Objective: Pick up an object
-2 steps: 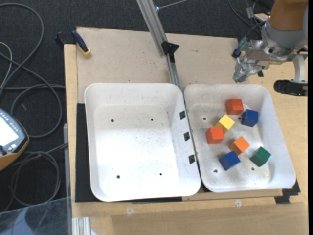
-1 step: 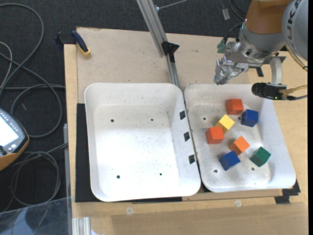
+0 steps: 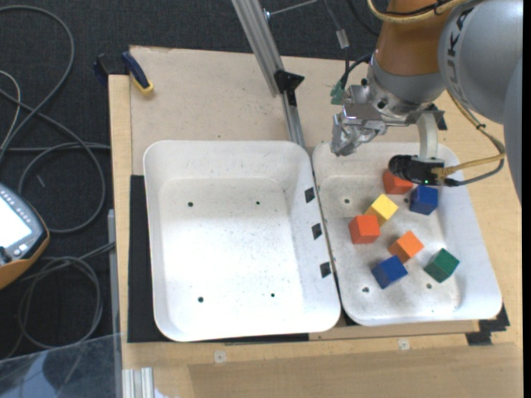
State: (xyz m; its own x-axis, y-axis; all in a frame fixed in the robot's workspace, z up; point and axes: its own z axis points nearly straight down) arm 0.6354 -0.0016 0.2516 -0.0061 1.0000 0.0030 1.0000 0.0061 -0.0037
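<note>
Several small blocks lie in the right white bin (image 3: pixel 357 303): a red cube (image 3: pixel 363 228), a yellow one (image 3: pixel 384 207), an orange one (image 3: pixel 406 245), a blue one (image 3: pixel 388 271), a green one (image 3: pixel 441 264), and a second blue cube (image 3: pixel 424 199). Another red block (image 3: pixel 395 182) sits at the back, partly under a black part of the arm. My gripper (image 3: pixel 347 143) hangs over the back left corner of this bin, up and left of the blocks, with nothing seen in it.
The left white bin (image 3: pixel 158 160) lies beside the right one. A slanted metal rail (image 3: pixel 259 36) rises just behind the bins, close to the gripper. A blue and yellow clamp (image 3: pixel 137 71) rests on the bench's far left corner. Cables trail off the bench at left.
</note>
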